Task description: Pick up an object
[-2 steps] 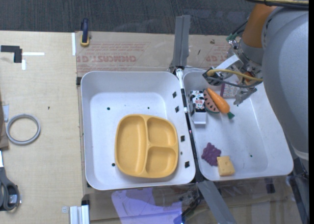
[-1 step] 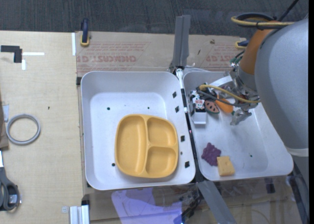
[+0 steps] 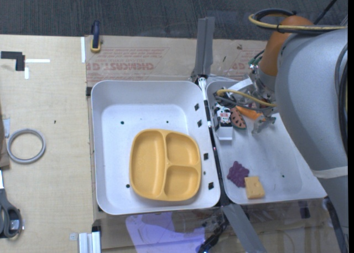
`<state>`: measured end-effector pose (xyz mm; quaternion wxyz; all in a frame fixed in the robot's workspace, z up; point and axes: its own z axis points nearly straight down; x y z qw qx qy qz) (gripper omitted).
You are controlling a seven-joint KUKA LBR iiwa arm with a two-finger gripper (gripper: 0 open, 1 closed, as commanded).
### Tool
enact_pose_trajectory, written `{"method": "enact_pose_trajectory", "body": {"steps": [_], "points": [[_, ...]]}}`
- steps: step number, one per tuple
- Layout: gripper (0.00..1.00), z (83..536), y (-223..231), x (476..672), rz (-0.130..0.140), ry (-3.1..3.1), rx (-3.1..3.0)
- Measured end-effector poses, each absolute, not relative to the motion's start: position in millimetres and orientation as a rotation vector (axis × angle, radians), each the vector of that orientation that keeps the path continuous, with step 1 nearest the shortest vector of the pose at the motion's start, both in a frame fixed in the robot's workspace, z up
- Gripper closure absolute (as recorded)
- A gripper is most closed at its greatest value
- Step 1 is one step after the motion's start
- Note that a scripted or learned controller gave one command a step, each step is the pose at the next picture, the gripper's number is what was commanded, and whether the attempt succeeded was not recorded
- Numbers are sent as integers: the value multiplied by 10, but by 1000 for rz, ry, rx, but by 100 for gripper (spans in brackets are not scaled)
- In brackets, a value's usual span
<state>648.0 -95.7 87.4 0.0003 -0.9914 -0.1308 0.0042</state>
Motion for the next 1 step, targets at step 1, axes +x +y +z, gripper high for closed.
{"method": "enact_pose_trajectory", "body": {"steps": [1], "points": [[100,922,-955,6469,27,-421,-3113]]}}
